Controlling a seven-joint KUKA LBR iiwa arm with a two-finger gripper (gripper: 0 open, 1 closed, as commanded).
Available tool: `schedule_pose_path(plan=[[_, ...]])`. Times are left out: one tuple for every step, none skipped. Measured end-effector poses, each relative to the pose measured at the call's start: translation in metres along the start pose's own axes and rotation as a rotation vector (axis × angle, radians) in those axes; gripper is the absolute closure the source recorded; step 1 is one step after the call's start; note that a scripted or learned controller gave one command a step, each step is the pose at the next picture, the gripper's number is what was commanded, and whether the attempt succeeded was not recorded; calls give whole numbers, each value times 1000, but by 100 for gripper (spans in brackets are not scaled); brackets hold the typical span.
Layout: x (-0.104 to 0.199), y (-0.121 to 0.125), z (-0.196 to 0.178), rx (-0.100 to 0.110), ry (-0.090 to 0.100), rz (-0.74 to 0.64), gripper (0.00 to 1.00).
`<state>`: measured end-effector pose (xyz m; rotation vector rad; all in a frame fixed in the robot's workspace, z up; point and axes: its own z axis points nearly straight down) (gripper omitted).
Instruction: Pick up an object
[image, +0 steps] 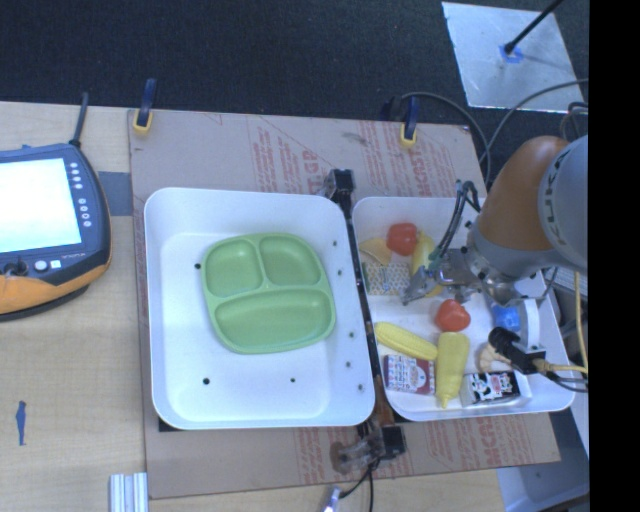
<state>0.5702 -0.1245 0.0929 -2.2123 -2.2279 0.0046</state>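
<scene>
My gripper (425, 280) hangs low over the middle of the right bin (560, 400), with the grey and orange arm behind it to the right. Just left of its tip lie a pale patterned packet (392, 276) and a yellow piece (422, 250). One red tomato (403, 238) sits at the bin's far side. Another red tomato (452, 316) lies just below the gripper. Nearer the front are a yellow corn cob (405, 340), a second yellow cob (452, 366), a red and white carton (405, 375) and a black and white carton (495, 387).
The left bin (180, 390) holds a green divided plate (267, 292). A blue and white item (508, 320) lies at the right bin's right side under the arm. A tablet-like pendant (45, 225) rests on the bench at far left. Cables run along the right.
</scene>
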Motion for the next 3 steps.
schedule_pose_path(plan=[[-4,-52,2,1,0,1,0],[-5,-52,-8,3,-1,-3,100],[52,-19,-99,-2,2,3,100]])
